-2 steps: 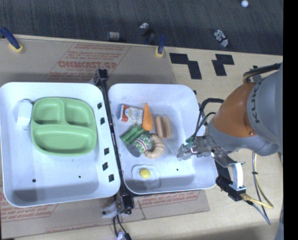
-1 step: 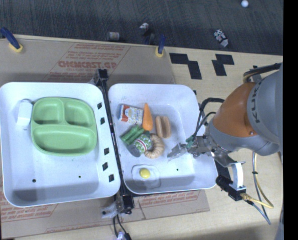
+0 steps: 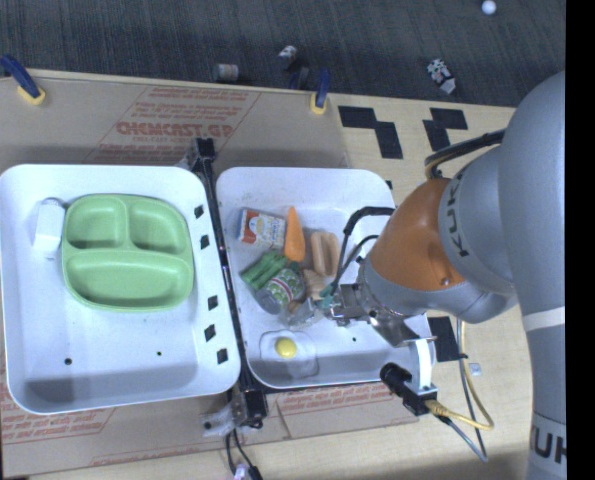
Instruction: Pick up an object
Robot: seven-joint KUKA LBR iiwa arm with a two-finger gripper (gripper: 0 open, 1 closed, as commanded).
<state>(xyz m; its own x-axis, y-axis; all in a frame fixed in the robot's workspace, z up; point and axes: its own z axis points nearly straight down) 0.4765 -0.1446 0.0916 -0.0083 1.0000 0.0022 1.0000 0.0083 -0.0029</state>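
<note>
Gripper [image 3: 322, 306] fingers are buried under the orange wrist band [image 3: 422, 243] and grey housing, so whether anything sits between them can't be told. Arm [image 3: 522, 228] covers the right bin [image 3: 307, 180]'s right wall and runs off the frame at right and bottom. Clear item [image 3: 295, 313] beside the green packet [image 3: 277, 276] is too blurred to identify; the small bits on the floor [image 3: 437, 71] are too tiny to tell.

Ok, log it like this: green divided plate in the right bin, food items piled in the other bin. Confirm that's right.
Not quite. The camera view shows the green divided plate in the left bin, not the right. The food items, among them a carrot and a fried egg, are piled in the other bin.
</note>
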